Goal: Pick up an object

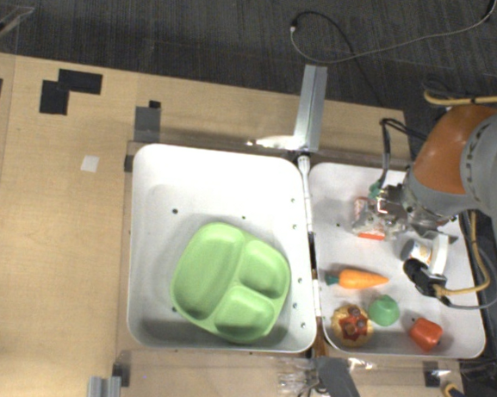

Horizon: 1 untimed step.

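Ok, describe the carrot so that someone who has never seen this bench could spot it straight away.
Look at the right bin of the two white ones. Along its near side lie several small toys; the carrot is just above them, lying flat by the divider. It is the long orange one with a green end, unlike the rounder pieces beside it.

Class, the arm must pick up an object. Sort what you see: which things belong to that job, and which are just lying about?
Belong to the job:
gripper
carrot
green ball
red piece
mottled fruit
right bin

Lying about:
green divided plate
left bin
black cable
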Available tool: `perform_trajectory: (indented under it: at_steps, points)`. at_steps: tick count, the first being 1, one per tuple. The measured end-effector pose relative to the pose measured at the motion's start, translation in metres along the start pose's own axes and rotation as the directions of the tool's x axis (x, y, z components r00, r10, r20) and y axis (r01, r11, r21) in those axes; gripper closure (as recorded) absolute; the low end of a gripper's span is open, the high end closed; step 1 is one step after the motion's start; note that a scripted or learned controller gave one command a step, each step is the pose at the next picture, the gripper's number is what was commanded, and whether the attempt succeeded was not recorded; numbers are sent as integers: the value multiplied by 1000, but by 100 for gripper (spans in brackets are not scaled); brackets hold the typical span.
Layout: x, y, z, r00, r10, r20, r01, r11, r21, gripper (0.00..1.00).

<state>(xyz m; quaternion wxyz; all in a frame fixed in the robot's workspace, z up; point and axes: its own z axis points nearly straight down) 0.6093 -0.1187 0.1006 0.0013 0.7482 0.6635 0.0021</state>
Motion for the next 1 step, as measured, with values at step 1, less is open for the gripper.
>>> perform_trajectory:
  at_steps: [1]
  points:
    - [67,-5,-84,998,66,1,-66,998,2,100]
